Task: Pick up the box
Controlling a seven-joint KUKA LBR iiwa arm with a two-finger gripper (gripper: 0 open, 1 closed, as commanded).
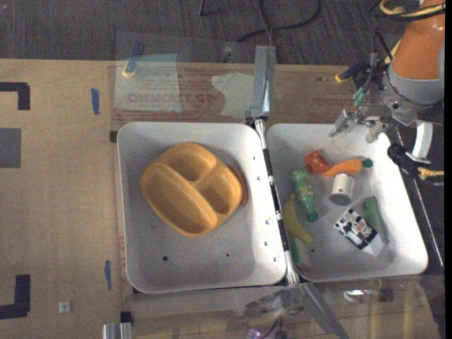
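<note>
The box (357, 228) is small, white with black and coloured print, and lies flat in the right bin (406, 260) near its front right. A green item (371, 214) rests against its right side. My gripper (355, 121) hangs at the back edge of the right bin, well behind the box, below the orange band of the arm (418, 51). Nothing is visible between its fingers.
The right bin also holds a carrot (344, 167), a red piece (316, 162), a white cylinder (342, 187), a green bottle (305, 195) and a banana (295, 221). A yellow divided plate (191, 188) lies in the left bin (141, 260).
</note>
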